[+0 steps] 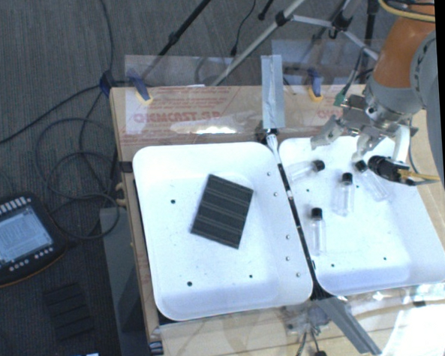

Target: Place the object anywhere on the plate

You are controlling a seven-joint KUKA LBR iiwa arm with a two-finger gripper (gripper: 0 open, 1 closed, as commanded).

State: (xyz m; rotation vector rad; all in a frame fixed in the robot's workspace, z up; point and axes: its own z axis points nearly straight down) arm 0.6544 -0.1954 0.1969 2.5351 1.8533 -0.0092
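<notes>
Well, standing here I take the dark ribbed plate [222,211] in the left bin [161,275] as the landmark; it lies flat and a little askew, alone on the white floor. Everything else sits to its right, across the seam, in the right bin [408,267]. There, several small clear vials with black caps lie scattered: one vial [316,228] just past the seam, nearest the plate, on its side; another vial [344,192] farther right; a third [304,168] up toward the far edge. Any of them could be the object meant, and I can't say which.

The hand [371,153] hangs over the far right of that bin, well away from the plate, close above a fourth vial [376,186] lying there. Whether the hand is spread or closed I cannot tell from here; the metal parts blur together, and I see nothing held in it.

I'd judge these vials light, stiff and slick, likely glass or hard plastic, so breakable if squeezed hard and apt to roll away when nudged. The sensible hold would be across the middle of the barrel, square to its long axis, not on the cap.

The tan surface [203,111] behind the bins carries faint reddish printing under clear film, too washed out to read. No label is legible on the vials.
</notes>
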